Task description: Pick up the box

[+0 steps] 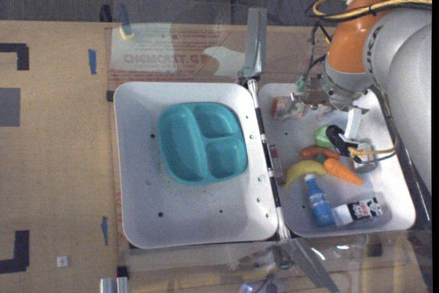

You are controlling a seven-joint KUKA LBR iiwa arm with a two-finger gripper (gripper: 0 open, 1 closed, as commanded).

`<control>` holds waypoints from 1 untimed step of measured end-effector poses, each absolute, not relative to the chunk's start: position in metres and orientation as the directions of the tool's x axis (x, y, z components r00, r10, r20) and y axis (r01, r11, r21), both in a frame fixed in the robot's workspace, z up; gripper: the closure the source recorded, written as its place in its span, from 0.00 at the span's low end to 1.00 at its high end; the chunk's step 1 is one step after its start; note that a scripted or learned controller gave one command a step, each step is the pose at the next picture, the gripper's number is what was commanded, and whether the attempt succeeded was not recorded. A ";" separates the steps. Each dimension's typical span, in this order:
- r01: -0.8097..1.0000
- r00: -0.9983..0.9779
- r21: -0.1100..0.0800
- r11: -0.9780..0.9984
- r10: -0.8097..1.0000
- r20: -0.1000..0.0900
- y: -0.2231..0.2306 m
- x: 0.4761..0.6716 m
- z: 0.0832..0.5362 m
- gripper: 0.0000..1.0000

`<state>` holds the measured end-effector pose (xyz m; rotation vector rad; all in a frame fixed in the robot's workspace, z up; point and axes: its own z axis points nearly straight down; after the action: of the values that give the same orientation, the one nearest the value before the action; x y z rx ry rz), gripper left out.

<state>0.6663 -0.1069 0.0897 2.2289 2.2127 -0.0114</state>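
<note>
Box (363, 210): lies flat in right bin (401, 216), long axis left-right. Bottle (317, 201) touching; carrot (342, 171), banana (302, 170) near. Jaws: cannot tell.

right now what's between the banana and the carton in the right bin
The blue bottle lies between the banana and the carton, its cap toward the banana, seen in the camera view.

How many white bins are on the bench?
2. The left bin holds a teal divided plate. The right bin holds small items, and the arm covers part of it, so things may be hidden.
</note>
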 end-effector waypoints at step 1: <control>1.000 0.007 -0.005 -0.007 1.000 -0.004 -0.106 0.667 0.100 1.00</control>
<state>0.6667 -0.1059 0.0995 2.2294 2.2146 -0.0096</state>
